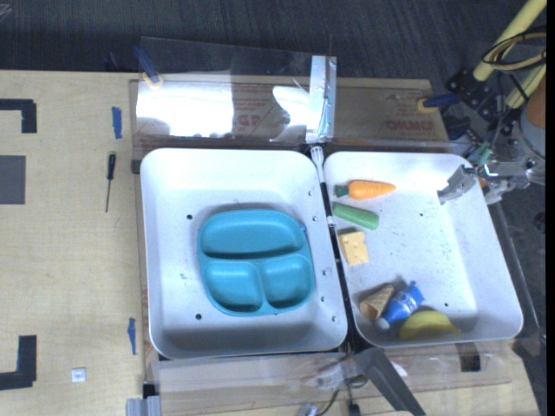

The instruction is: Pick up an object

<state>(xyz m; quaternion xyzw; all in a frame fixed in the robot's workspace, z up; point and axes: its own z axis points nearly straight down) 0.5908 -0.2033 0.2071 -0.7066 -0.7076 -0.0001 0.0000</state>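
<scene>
The gripper [457,185] is seen at the right bin's [468,258] two o'clock edge; whether it is open cannot be told. Nothing is seen held.

Candidate objects lie in the right bin: a carrot [370,190] at eleven o'clock, a green cylinder [356,217] just below, a yellow block [353,247] at nine o'clock. All appear to be light toy items.

The carrot is judged rigid, smooth, tapered; a grasp across its thick middle is advised. A blue sectioned tray [255,259] occupies the left bin [165,232].
</scene>
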